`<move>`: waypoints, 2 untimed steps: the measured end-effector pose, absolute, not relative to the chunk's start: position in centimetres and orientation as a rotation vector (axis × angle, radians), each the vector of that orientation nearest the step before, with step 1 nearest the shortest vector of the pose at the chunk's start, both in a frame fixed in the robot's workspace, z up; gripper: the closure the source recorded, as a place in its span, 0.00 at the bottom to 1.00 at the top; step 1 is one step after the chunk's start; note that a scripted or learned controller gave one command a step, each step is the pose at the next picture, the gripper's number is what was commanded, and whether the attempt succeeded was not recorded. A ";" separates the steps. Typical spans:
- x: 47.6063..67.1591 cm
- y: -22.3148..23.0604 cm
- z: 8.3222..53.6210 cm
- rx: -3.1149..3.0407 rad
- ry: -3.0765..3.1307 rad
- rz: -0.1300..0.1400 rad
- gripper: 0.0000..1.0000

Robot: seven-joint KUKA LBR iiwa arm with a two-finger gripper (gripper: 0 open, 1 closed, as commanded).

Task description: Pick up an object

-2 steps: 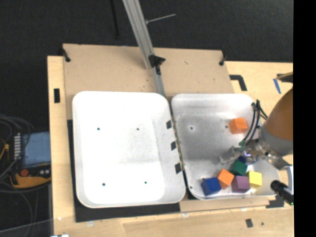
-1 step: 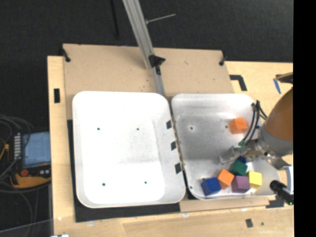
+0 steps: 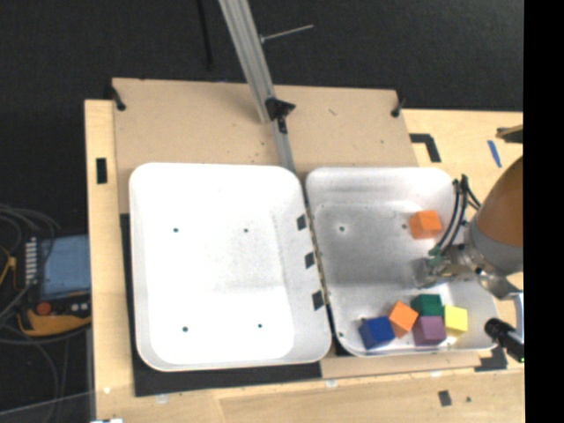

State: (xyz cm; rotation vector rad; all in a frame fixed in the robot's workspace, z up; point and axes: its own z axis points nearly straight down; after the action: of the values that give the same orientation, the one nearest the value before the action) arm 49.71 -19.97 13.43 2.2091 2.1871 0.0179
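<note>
the pincer (image 3: 434,270) hangs low in the right bin (image 3: 370,192) (spread or pressed together, i can't tell). the orange block (image 3: 425,224) lies just beyond it toward the back wall, the nearest thing to grab; other blocks cluster in front.

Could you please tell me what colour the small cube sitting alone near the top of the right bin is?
Orange: the small lone cube, seen in the camera view.

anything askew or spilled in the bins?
Nothing stands out. Five small blocks cluster at the right-hand white bin's near edge: blue, orange, green, purple, yellow. Another orange block sits apart, farther back. All inside.
</note>
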 end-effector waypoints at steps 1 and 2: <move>50.0 -19.5 17.9 2.212 2.222 0.005 1.00; 49.4 -19.8 22.8 2.211 2.222 0.006 1.00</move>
State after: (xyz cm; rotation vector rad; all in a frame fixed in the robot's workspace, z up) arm 49.39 -19.78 22.78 2.2108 2.2218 0.0055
